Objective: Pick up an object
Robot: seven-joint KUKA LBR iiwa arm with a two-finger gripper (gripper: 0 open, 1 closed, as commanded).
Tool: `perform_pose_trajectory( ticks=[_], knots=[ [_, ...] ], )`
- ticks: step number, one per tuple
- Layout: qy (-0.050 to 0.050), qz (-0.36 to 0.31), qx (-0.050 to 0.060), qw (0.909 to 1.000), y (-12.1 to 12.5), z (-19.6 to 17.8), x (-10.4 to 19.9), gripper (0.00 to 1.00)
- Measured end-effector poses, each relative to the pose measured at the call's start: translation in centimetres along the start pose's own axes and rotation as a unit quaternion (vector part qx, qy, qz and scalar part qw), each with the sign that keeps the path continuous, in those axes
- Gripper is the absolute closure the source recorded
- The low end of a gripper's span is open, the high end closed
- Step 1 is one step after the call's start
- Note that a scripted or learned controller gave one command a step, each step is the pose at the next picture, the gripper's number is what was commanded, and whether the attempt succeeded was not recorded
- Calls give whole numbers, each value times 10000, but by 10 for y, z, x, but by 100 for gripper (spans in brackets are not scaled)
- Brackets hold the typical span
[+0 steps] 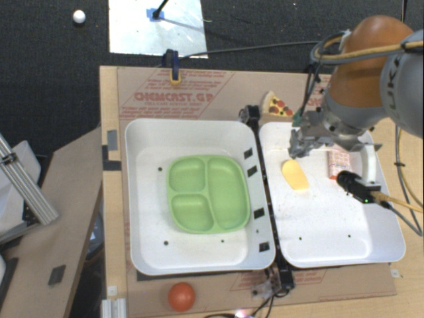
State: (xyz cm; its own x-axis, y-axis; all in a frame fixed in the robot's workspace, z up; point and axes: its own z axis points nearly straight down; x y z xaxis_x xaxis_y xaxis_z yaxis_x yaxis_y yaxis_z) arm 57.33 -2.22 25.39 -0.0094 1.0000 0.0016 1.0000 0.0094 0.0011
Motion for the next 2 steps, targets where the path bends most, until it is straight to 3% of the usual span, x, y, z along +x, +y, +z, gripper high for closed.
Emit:
perform_pose_trajectory(
  ticks=[2],
  knots=[
    [0, -2, 5, 10000, 14, 28, 102, 100]
  ],
)
